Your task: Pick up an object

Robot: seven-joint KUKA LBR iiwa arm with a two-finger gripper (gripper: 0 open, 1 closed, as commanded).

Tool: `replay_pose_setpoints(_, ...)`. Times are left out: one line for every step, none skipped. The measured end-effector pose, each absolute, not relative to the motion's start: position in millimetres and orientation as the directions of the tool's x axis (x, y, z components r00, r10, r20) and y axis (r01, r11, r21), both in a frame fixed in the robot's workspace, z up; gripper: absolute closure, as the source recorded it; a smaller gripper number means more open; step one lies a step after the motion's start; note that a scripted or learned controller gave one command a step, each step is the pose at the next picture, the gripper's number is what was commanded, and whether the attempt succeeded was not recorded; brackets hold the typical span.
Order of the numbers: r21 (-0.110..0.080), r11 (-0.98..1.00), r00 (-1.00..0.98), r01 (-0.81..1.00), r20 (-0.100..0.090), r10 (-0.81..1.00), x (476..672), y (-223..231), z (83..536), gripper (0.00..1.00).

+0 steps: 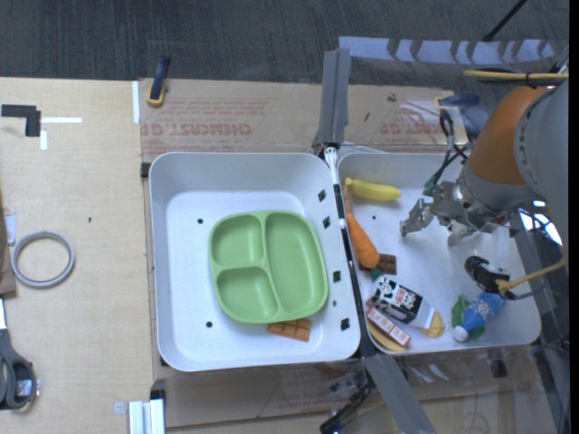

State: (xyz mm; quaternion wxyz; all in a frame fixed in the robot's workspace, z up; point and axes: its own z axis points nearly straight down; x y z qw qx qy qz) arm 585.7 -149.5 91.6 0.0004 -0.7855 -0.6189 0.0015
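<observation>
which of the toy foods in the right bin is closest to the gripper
The yellow plastic banana, lying near the bin's top left corner, is closest to the gripper. The orange toy carrot lies lower and farther left, beside the divider.

A pale wooden bench top [81, 269] fills the lower left, and everything else sits around it. Above it, along the top, runs dark grey carpeted floor [226, 21]. To the right of the bench top lies a brown cardboard sheet [231, 120] with red print, under the two white bins [172, 333]. On the bench top's left part rest a roll of grey tape [41, 259] and, below it at the edge, scissors [14, 378]. Near its upper edge sits a black bracket [25, 116]. Light is even and soft.
</observation>
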Motion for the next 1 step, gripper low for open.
replay_pose_setpoints(-0.001, -0.375, 0.375, 0.927, -0.002, 0.927, 658.1, -136.0, 92.0, 0.00)
